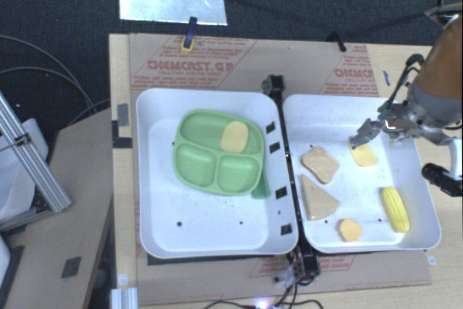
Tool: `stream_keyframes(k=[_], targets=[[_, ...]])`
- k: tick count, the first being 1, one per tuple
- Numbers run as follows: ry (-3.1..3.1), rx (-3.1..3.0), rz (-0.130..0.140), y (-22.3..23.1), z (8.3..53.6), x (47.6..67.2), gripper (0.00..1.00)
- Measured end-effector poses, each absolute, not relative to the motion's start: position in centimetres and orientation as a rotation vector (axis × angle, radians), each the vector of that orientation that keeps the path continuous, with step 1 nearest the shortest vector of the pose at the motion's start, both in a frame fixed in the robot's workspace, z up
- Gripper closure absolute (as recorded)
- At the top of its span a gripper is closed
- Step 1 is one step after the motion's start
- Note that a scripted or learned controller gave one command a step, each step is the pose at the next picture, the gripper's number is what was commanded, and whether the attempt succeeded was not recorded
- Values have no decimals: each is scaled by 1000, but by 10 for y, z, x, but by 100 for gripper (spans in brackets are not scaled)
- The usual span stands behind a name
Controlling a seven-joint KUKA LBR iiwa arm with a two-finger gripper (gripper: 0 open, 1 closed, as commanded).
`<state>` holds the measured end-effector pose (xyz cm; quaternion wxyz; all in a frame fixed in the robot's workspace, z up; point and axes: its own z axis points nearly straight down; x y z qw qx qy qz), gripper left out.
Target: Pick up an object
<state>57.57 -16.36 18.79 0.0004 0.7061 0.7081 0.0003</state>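
Cheese-yellow block lies in the right bin, toward its far right side, with the gripper touching or just above its far edge; you cannot tell which. Its fingers spread slightly, nothing between them. Your arm enters over the bin's right edge, wrist angled down and leftward. Bread slice and corn cob lie nearby.

Divided tray in left bin; 5 food pieces in right bin
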Motion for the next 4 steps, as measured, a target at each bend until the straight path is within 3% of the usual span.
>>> stream_keyframes(k=[1,2,3,4], targets=[[2220,2229,-3,-200,80,509,0],[2234,2205,10,-119,85,571,0],[2232,2208,11,-51,190,513,0],[2230,2215,1,-25,184,486,0]])
